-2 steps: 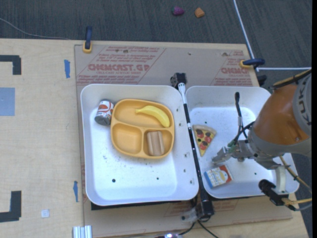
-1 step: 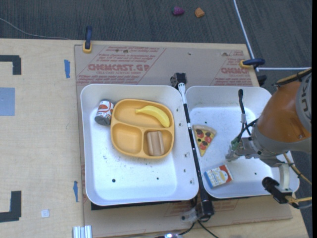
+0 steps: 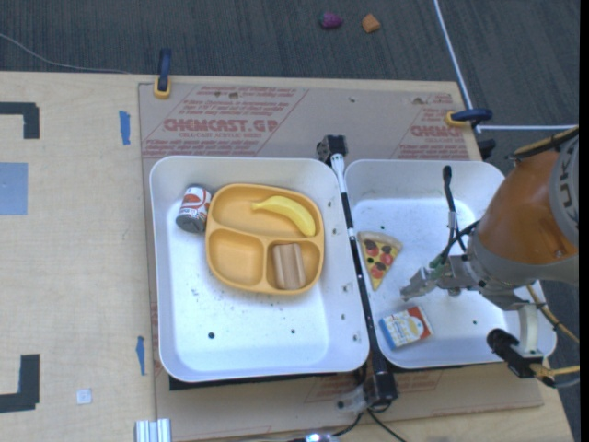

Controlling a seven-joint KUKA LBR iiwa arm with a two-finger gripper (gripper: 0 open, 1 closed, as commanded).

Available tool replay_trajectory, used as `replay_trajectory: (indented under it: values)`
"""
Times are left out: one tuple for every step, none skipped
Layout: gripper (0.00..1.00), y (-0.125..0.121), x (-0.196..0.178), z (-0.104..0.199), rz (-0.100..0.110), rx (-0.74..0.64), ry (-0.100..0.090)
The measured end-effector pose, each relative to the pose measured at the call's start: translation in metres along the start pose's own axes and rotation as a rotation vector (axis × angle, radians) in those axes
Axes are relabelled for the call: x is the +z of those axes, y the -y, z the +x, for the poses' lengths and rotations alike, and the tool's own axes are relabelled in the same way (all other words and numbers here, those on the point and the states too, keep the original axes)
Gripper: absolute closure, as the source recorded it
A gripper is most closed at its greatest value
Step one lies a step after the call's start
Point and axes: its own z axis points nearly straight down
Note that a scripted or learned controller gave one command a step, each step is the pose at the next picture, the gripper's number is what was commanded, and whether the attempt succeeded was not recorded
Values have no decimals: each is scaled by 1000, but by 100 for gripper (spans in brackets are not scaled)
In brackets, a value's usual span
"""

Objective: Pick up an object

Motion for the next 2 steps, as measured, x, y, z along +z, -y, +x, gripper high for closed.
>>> replay_trajectory:
  values:
    - [0, 6, 11, 11, 13, -2, -11]
    - [100, 4, 0, 7, 1, 2, 0]
